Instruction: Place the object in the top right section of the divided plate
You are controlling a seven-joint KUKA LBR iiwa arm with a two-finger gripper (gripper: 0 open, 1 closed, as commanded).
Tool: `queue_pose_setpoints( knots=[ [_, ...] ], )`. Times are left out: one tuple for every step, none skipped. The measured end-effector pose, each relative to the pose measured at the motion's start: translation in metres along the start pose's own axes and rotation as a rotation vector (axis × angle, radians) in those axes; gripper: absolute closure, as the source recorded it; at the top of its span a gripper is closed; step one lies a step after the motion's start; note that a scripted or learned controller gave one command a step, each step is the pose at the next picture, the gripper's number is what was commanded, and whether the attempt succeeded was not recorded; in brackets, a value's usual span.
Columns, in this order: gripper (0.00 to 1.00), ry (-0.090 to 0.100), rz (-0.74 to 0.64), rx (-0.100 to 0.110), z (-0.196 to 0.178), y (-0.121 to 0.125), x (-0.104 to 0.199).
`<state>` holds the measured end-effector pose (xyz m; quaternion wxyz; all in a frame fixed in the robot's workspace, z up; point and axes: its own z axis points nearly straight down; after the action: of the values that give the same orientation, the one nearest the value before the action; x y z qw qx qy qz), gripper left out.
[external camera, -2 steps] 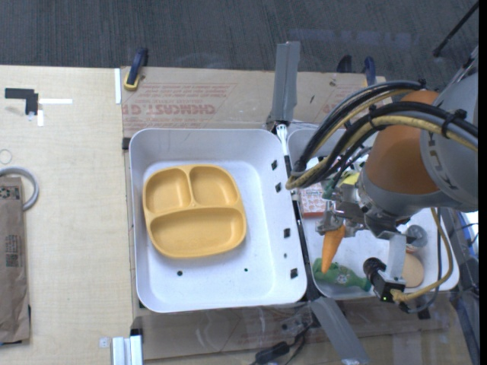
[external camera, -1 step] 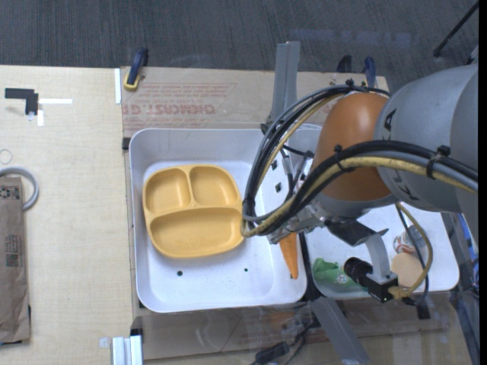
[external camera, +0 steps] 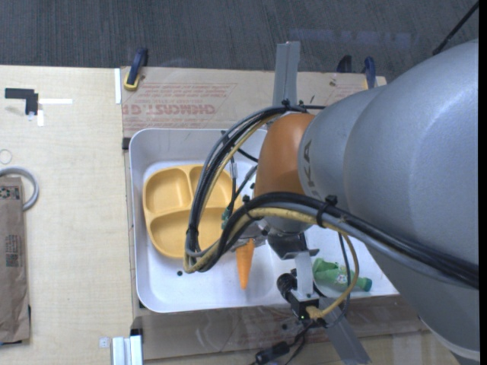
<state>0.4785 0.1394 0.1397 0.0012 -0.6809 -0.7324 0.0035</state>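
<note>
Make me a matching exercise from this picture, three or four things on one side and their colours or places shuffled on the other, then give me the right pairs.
Things:
1. divided plate
2. carrot-shaped object
3. green object
4. bin

Descriptions:
A. white, holds the other three
B. orange, lies right of the plate's lower edge
C. yellow, in the bin's left half
D. near the bin's lower right, partly behind cables

Pairs: 1-C, 2-B, 3-D, 4-A

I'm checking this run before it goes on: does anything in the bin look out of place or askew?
Nothing looks spilled or damaged. The orange carrot-shaped object lies on the bin floor just off the yellow divided plate, not in any section. A green object lies further right, partly behind cables. The arm hides the plate's right side.
</note>
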Motion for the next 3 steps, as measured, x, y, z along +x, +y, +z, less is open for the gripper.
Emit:
queue_pose_setpoints(
  knots=[
    [1.0, 0.004, -0.247, -0.041, 0.037, 0.0154, 0.0815],
    [1.0, 0.002, -0.243, -0.037, 0.0291, 0.0153, 0.0791],
    [1.0, 0.0, -0.399, -0.04, 0.0372, 0.0152, 0.0811]
  ],
)
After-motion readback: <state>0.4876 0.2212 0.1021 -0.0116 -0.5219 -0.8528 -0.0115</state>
